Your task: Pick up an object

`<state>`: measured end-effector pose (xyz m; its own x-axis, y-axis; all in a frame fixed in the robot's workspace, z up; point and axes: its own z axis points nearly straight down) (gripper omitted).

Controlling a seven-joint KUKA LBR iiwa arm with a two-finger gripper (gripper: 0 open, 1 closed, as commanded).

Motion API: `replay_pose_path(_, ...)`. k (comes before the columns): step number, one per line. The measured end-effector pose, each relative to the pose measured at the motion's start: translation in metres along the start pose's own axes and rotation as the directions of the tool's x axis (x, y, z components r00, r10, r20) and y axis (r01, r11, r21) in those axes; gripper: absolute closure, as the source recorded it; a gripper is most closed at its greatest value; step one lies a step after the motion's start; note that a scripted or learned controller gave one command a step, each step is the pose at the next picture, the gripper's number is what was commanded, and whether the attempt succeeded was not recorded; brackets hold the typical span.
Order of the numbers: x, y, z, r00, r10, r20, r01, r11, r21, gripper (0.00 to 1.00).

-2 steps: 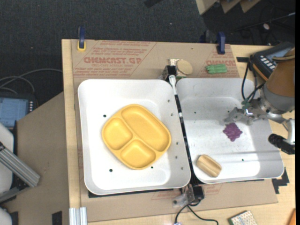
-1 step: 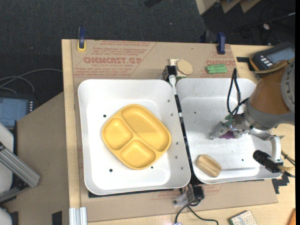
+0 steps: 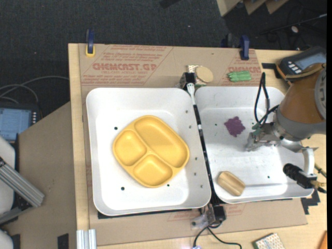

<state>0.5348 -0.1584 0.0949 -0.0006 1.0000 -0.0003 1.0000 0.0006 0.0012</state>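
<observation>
Reaching in from the right, arm [image 3: 306, 108] bent low over the right bin [image 3: 270, 100]. End effector [image 3: 258, 139] down near the bin floor, just right of a purple object [image 3: 234, 125]; opening cannot be told. Tan block [image 3: 230, 183] near the front edge.

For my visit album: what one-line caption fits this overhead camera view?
Robot gripper lowered into the right bin near a purple object and tan block; yellow divided tray in the left bin.

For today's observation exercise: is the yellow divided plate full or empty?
Empty: the yellow divided plate shows three bare compartments, nothing in them.
</observation>
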Motion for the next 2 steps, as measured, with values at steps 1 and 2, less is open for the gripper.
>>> replay_pose_path(1,-0.005,0.028,-0.141,1.000,-0.002,0.006,0.002,1.000,-0.018,1.00)
replay_pose_path(2,0.009,0.043,-0.206,1.000,-0.003,0.003,0.003,1.000,-0.010,1.00)
